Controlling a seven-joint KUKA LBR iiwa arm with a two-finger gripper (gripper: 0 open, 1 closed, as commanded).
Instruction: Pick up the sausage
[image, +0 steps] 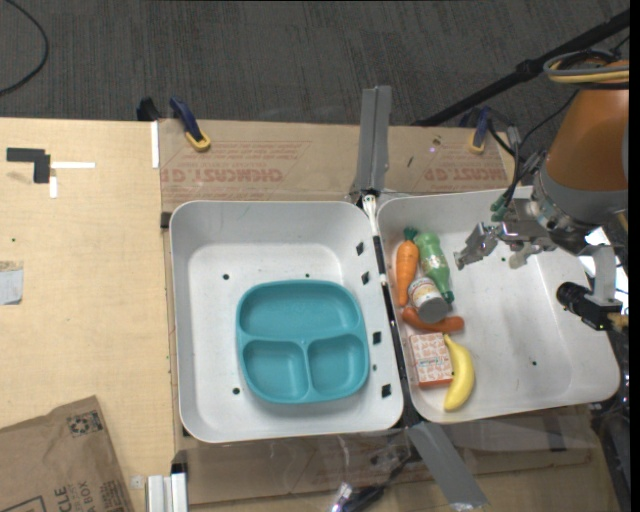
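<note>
Nearest the camera in the right bin (590, 385), a yellow banana (458, 375) lay curved along the lower left side, just beside a small red-and-white box (430, 358). Just beyond them lay the sausage (438, 322): a short, reddish-orange link, smooth and slightly glossy, lying nearly level across the bin floor with rounded ends. A small can (427, 298) with a grey lid sat on or against its upper side, hiding part of its middle. Farther back stood an orange carrot (405, 270) and a green bottle (435, 262), side by side along the bin's left wall.

In the left bin (190, 300) rested a teal divided plate (302, 341).

At the far right, the gripper (490, 243) hung above the right bin's upper part, well apart from the sausage; whether it was spread or closed could not be told, and nothing showed in it.
</note>
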